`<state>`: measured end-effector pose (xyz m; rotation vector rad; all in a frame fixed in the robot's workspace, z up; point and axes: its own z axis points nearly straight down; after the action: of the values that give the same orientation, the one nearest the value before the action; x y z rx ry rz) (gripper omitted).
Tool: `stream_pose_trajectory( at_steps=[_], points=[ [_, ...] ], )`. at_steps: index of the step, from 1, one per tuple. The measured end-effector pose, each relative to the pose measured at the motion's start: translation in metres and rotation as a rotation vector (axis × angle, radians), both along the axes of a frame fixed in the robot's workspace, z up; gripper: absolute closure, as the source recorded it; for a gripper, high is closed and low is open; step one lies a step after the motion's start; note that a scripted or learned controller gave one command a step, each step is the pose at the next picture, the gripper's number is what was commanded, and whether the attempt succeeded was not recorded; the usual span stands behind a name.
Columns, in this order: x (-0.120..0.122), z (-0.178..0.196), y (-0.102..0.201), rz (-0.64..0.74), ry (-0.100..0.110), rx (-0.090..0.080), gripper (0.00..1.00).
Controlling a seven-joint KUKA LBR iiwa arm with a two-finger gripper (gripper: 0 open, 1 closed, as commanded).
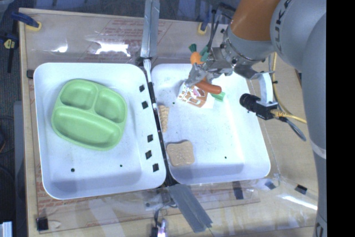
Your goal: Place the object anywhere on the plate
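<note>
We see two white bins side by side on the bench. The left bin (47,175) carries a green plate (89,114) with three compartments, lying toward the bin's upper left. All three compartments look bare.

The right bin (244,158) holds several small things. A slice of bread (181,153) lies near the front edge, close to the divider between the bins. A narrow tan cracker-like piece (163,117) lies along the divider wall, above the bread. Near the back of this bin a cluster sits together: a hot dog (211,87), a small packet with red and white print (193,96) touching it on its left, and a green piece (218,96) just under the hot dog's right end. A small carrot (195,57) with green top shows at the bin's back rim.

The arm (288,14) reaches in from the right, orange band uppermost. The gripper (199,76) hangs over the cluster, its tip right at the packet and hot dog. We cannot tell whether the fingers are apart or together, nor whether anything is between them; the wrist hardware hides the tips.

The hot dog and packet lie in the right bin, well apart from the plate.
</note>
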<state>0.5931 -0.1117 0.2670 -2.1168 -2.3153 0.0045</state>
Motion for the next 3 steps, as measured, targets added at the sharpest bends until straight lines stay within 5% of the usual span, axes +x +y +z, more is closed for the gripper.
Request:
stream_pose_trajectory(
  at_steps=[1, 2, 3],
  points=[
    [-0.001, -0.053, 0.075, 0.220, 0.001, 0.001, 1.00],
    [-0.013, -0.077, 0.147, 0.149, 0.000, 0.000, 1.00],
    [-0.013, -0.077, 0.146, 0.148, -0.001, 0.000, 0.00]
  ],
)
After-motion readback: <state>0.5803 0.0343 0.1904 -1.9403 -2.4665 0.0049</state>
